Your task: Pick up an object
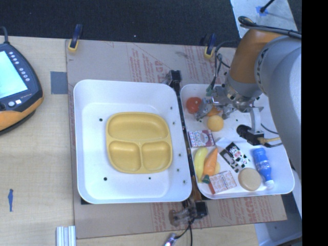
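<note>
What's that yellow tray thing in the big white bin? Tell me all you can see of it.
The yellow tray is a rounded, smooth, plastic-looking plate with three compartments: one wide one across the far side and two smaller ones side by side nearer the camera. It lies flat and upright, near the middle of the left white bin, resting on the bin's floor. Its compartments look bare.

I see a pale wooden worktop (36,173) with a cardboard sheet (148,60) clamped flat across it. Two white bins sit touching on the sheet: the left bin (87,137), the right bin (284,181). A handheld controller (15,88) lies far left.
</note>
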### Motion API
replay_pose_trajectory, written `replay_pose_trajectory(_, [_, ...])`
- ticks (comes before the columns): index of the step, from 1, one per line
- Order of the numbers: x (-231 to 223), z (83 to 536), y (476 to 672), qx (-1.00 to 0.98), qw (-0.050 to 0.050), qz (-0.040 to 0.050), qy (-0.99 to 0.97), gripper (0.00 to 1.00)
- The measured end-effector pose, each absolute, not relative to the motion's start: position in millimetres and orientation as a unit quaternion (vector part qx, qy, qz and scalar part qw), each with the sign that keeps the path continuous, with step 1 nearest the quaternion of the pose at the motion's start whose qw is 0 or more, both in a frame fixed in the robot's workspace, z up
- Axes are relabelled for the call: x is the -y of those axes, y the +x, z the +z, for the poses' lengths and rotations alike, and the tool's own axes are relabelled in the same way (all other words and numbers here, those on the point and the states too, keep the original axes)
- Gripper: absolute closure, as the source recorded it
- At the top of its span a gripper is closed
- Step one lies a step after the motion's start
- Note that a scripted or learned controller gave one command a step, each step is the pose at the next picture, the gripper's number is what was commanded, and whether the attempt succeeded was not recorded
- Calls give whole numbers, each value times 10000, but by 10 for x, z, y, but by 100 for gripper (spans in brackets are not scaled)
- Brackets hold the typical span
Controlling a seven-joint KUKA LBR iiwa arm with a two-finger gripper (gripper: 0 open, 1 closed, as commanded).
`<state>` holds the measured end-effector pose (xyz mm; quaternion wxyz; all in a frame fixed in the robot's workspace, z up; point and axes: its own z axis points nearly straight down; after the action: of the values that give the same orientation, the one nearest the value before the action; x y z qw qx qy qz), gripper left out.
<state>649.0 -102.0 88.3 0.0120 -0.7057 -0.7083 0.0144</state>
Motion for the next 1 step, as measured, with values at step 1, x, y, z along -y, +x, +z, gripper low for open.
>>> replay_pose_trajectory(1, [1008,885,6488,7077,121,150,-7063,0])
